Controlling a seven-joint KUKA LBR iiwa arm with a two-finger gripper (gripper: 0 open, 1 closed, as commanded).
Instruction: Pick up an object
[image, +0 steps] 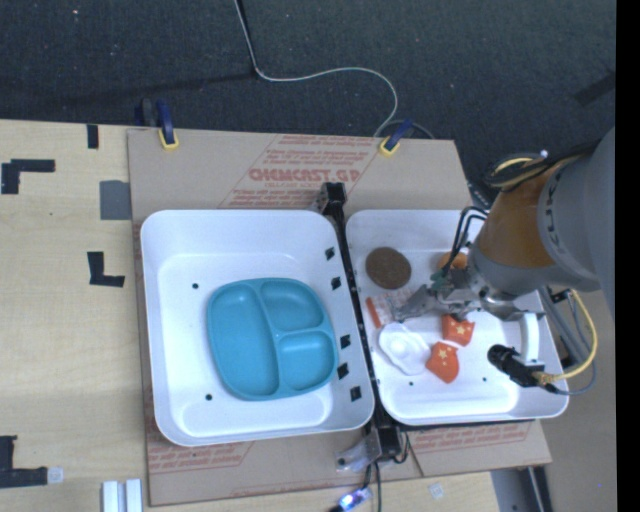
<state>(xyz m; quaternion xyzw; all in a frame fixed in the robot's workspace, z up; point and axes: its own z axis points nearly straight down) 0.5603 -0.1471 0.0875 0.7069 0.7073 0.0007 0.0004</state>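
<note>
Camera view: the end effector (425, 297) hangs low; the brown disc (388, 267) lies toward ten o'clock, just beside it; its grip state I cannot tell.

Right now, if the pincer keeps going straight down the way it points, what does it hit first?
Most likely the white object on the right bin floor, just below the pincer. The orange stick lies close beside it. Depth is hard to judge from this slanted view.

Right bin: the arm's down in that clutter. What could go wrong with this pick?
1. The red pieces, white piece and thin orange stick lie close together; a grasp may nudge neighbours or catch two.
2. The gripper sits between the brown disc and the red pieces, so it may close on nothing.
</note>
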